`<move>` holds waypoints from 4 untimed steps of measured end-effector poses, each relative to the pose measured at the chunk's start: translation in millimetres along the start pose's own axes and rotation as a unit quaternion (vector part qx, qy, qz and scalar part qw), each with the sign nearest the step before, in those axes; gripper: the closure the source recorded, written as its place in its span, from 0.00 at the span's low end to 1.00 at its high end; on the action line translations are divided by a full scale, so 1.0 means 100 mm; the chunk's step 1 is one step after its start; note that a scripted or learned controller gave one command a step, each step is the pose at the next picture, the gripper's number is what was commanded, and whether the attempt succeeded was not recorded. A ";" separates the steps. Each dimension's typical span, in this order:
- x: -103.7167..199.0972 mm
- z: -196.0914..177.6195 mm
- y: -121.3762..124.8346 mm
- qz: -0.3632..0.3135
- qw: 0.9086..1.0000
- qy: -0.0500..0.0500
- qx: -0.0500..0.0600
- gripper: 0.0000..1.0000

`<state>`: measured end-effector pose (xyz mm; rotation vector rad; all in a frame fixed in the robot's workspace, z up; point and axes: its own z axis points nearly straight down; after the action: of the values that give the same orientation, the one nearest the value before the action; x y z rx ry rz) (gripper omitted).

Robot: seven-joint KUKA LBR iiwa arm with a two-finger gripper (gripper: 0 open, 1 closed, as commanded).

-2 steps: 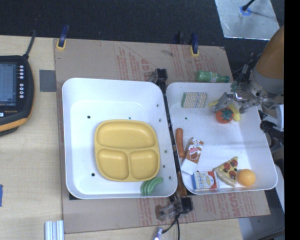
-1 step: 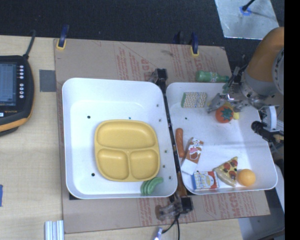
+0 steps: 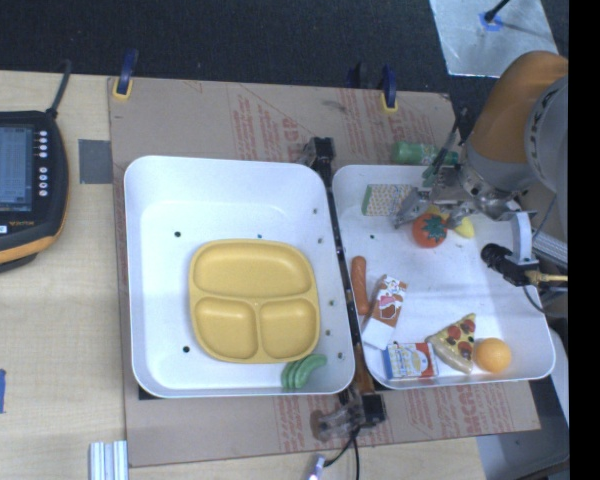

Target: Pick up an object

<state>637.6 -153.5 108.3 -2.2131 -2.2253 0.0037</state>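
The arm is down in the far end of the right bin (image 3: 540, 363), with the gripper (image 3: 435, 203) low over a toy tomato (image 3: 429, 230) and a small yellow piece (image 3: 465, 228) just beside it. Nothing looks lifted yet, so I'd say the pick is at the reaching stage, with the grab and lift to come. Whether the tool is open, closed or gripping anything, I cannot tell; it's a dark tangle from up here. The other toys lie apart: a sausage (image 3: 359, 283), a pizza slice (image 3: 455, 340), an orange (image 3: 491, 355) and two small cartons. The left bin (image 3: 140, 268) holds a yellow tray (image 3: 252, 300) and a green pod (image 3: 303, 371)
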 end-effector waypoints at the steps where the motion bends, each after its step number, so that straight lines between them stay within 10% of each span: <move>1: 0.06 0.16 0.18 0.002 1.000 0.000 0.001 0.00; 2: -0.22 0.17 0.17 0.002 1.000 0.003 0.003 0.00; 3: 0.46 0.16 0.11 0.000 1.000 0.000 0.000 0.00; 4: -0.09 0.16 0.19 0.002 1.000 0.000 -0.001 0.00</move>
<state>656.1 -162.6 92.4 -2.2173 -2.2220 0.0022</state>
